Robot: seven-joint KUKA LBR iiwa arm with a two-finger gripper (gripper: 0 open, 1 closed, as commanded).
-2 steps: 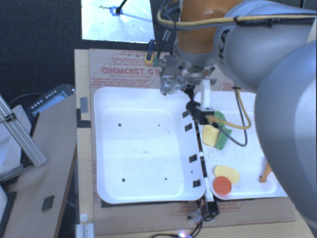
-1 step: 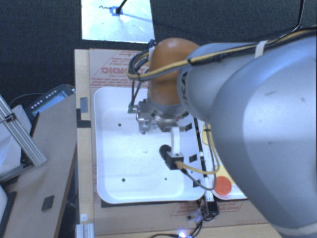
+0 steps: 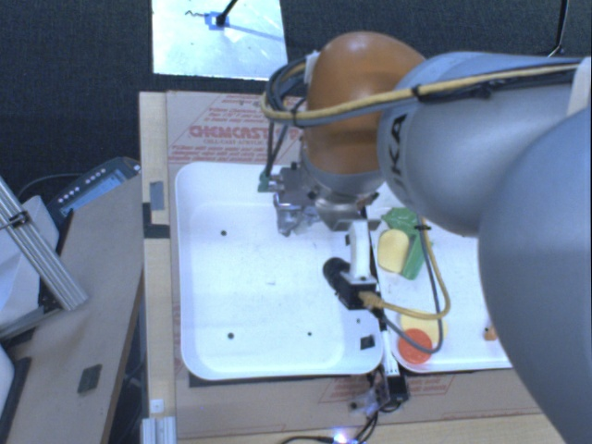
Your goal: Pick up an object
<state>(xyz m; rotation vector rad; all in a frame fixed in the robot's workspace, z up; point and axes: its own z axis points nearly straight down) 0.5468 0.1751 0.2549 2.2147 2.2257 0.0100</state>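
Two candidate objects, a yellow piece point(image 3: 392, 250) and an orange disc point(image 3: 415, 341), lie in the right bin, while the pincer point(image 3: 289, 218), finger state indiscernible, hangs over the left bin point(image 3: 231, 331).

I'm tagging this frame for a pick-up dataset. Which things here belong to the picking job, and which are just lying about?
Part of the job:
- hand, over the left bin
- green object, yellow object and orange-red object in the right bin

Lying about:
- cardboard sheet under the bins
- grey device at left
- metal rail at far left
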